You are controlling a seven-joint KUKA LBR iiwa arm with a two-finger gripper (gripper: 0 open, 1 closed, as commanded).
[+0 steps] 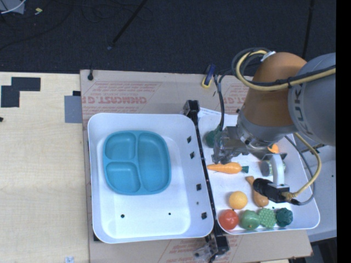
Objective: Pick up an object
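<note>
**STATION STATUS: ARM OVER RIGHT BIN**

**Camera view**

Two white bins are seen side by side on a cardboard sheet (137, 95), which lies on the pale wooden worktop (38, 174).

The left bin (142, 218) is occupied by a blue divided plate (136, 162), which lies flat in the half of the bin farther from the camera.

The right bin (218, 189) is entered by the arm (318, 103) from the right of the view. The pincer (224, 151) is positioned over the far left part of this bin. Whether it is spread or pressed together cannot be told, as it is viewed from above and shaded by the wrist. No object is seen held in it.

The pickable objects are located as follows:

- A toy carrot (225, 169) lies on its side just on the near side of the pincer, with its green end pointing right.
- A dark green round object (211, 138) lies just beside the pincer, on its far left side.
- An orange ball (238, 200) lies nearer the camera than the carrot.
- A brown object (256, 195) lies just right of the ball and is partly hidden.
- Along the near wall a row is formed, from left to right: a red tomato (228, 219), a green fruit (250, 220), a pale green knobbly piece (267, 217) and a dark teal piece (284, 217).
</note>
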